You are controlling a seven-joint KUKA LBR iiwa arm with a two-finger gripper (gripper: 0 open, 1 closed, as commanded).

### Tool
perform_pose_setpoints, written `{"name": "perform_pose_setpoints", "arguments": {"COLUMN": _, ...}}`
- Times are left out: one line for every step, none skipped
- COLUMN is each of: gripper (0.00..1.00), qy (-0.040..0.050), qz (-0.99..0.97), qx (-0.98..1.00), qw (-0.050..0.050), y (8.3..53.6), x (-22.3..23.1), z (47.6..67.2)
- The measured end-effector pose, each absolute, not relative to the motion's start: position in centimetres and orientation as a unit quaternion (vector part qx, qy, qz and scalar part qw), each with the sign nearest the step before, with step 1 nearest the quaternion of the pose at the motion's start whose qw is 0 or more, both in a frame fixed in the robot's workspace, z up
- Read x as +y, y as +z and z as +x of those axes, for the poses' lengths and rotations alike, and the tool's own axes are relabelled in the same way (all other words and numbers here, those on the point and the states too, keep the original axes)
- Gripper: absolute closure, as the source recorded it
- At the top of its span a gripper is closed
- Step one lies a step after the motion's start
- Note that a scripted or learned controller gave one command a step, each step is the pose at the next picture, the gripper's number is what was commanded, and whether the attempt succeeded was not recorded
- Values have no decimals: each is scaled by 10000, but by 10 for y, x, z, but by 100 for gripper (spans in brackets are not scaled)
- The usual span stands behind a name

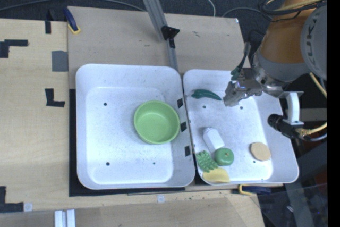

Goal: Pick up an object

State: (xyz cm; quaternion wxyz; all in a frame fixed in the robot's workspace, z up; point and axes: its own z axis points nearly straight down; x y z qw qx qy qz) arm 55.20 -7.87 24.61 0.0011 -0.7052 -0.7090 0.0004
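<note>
Green bowl (156,122) in left bin (90,114); small bottle (213,140) in right bin (279,165); fingers' (232,97) state unclear.

Grey arm (313,34) with orange band (black cables looping), metallic end effector (234,97).

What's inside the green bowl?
The green bowl in the left bin shows just its own green bottom, nothing in it. The bin floor under the bowl is covered.
</note>
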Motion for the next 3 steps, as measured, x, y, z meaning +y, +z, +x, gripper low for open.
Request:
{"name": "perform_pose_setpoints", "arguments": {"gripper": 100, "qy": 6, "qz": -7051, "qx": -7091, "qw": 13, "y": 235, "x": -28, "z": 543}}
{"name": "perform_pose_setpoints", "arguments": {"gripper": 100, "qy": 1, "qz": -7043, "qx": -7099, "qw": 11, "y": 239, "x": 29, "z": 550}}
{"name": "perform_pose_setpoints", "arguments": {"gripper": 100, "qy": 13, "qz": -7047, "qx": -7095, "qw": 18, "y": 227, "x": 82, "z": 541}}
